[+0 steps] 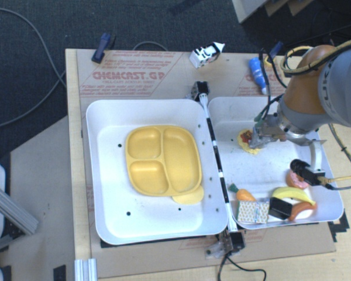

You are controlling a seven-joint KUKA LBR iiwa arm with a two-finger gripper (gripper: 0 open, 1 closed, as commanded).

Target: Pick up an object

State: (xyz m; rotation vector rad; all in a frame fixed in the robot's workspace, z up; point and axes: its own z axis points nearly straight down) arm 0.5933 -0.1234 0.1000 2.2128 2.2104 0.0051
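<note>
Yellow and red, a small toy (246, 139) lies in the right bin (234, 113), near its far left part. The hand (258, 140) is low, just beside it or touching it; whether it is apart or together I cannot tell. This looks like the grasp step. Next it must close on the toy, then lift straight up.

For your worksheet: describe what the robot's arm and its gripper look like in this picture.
The arm is a thick, rounded grey body with a broad orange band above the wrist. Yellow and dark cables loop over its top. The gripper is small, grey and metallic.
</note>
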